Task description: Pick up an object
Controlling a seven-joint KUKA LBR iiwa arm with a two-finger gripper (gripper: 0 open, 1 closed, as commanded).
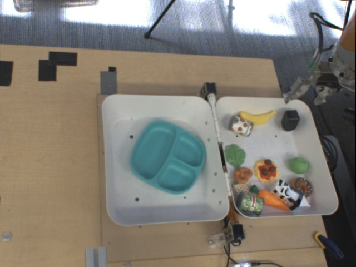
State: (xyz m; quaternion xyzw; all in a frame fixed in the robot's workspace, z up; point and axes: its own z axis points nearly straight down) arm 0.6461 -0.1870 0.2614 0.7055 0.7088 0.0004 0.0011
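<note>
The right bin (311,143) holds several small toys. At its back lie a yellow banana (257,116), a black cube (290,120) and a white spotted piece (241,127). Further forward are a green leaf (235,155), a green ball (299,164), a fruit tart (266,170), a carrot (272,199), a black-and-white cow (286,192), a donut (303,186) and a can (251,203). My gripper (306,94) hangs open above the bin's far right corner, just behind the black cube, with nothing between its fingers.
The left bin (119,149) contains a teal divided plate (168,156). A clamp (209,89) sits at the back where the two bins meet. Cables run along the bench's right side near the arm.
</note>
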